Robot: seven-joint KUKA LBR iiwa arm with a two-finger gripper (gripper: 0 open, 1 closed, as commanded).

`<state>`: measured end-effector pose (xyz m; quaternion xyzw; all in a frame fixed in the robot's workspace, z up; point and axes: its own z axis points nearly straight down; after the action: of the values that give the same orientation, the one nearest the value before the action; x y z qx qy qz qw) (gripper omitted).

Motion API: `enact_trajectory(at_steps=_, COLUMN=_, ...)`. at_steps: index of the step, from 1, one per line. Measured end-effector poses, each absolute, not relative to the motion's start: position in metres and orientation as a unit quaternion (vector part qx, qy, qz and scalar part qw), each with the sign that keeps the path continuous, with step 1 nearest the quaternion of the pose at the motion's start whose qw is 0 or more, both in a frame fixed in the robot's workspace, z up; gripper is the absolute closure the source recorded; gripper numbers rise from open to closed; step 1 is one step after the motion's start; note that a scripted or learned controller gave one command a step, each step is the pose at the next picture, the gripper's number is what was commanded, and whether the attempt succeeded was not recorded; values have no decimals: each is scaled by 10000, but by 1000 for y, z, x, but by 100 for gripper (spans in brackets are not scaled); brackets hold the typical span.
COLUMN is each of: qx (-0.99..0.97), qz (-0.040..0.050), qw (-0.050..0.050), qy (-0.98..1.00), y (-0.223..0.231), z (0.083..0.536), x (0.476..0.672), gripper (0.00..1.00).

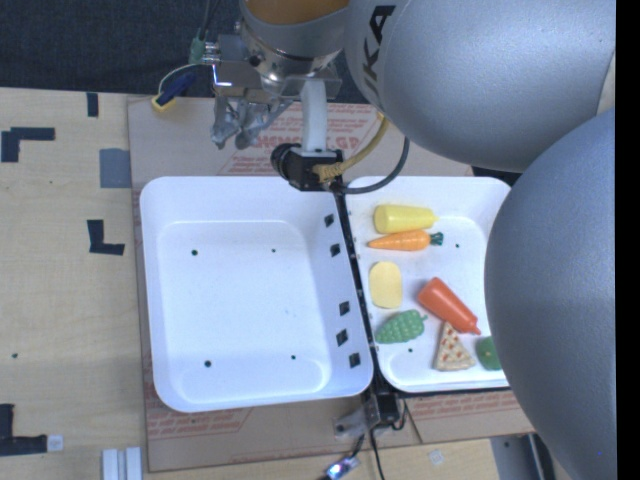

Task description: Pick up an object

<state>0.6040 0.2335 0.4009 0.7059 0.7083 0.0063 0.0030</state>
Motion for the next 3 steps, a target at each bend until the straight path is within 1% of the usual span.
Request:
enact_trajectory(at_steps=1, qx=7066, qz=-59, qw=-22, qy=7075, y=233, z=277, x=600, gripper=100)
enact_trajectory(at_steps=2, qx=7055, qz=-22, qw=0, qy=7087, y=234, z=294, x=601, gripper=100)
enact_trajectory(at_steps=3, qx=7068, qz=-24, qw=-1, qy=7074, y=232, z=225, x=640, gripper=100)
